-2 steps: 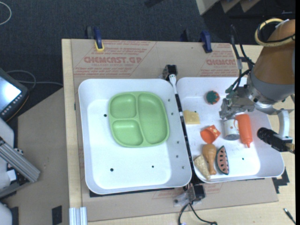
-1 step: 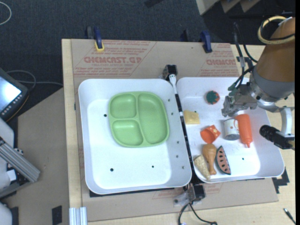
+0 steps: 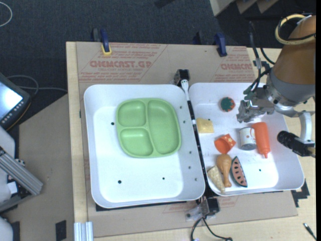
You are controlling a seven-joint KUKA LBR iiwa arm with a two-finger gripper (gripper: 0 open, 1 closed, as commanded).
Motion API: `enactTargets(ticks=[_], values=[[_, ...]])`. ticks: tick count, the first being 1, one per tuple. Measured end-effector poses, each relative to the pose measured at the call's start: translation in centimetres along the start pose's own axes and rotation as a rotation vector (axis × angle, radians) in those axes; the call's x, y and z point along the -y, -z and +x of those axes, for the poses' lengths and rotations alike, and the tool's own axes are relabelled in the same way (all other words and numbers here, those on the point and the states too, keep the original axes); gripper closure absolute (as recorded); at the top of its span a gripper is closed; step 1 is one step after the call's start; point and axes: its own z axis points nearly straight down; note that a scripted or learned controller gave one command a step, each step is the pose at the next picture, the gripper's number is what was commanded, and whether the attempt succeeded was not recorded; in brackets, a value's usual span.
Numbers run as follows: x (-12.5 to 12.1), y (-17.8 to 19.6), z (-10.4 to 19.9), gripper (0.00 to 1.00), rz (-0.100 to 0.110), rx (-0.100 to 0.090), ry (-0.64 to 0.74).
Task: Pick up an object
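- Two white bins side by side on a bench, centre of frame: left bin (image 3: 100, 185), right bin (image 3: 286, 177).
- Left bin holds a green divided plate (image 3: 149, 127), three compartments, sitting in the bin's upper middle.
- Arm (image 3: 296, 54) comes in from the upper right, orange band above a grey wrist.
- Gripper (image 3: 249, 115) hangs over the upper middle of the right bin, pointing down and to the left.
- Can't tell the finger state: the grey hardware blurs together and the tips don't separate out. Nothing visibly between them.
- Right bin contents, top to bottom:
- Small round green-and-red item (image 3: 227, 103), upper part of the bin, just left of the gripper.
- Yellow block (image 3: 204, 125) near the bin's left wall.
- Silver can (image 3: 246, 138) directly below the gripper, close to it; contact unclear.
- Orange carrot (image 3: 262, 138), upright in frame, touching the can's right side.
- Orange-red piece (image 3: 225, 143) just left of the can.
- Drumstick (image 3: 225, 168) lower left, lying over a pale tan item (image 3: 215, 177) at the bin's lower left corner.
- Watermelon slice (image 3: 239, 172) just right of the drumstick.
- Every object rests on the bin floor; none is lifted.
- Blue clamps (image 3: 105, 39) and (image 3: 220, 44) on the board's top edge.
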Motion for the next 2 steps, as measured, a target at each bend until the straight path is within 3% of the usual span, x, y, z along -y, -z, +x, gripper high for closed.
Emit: enactTargets(ticks=[2], values=[[0.35,-0.75,1.21,1.0,0.005,-0.001,-0.002]])
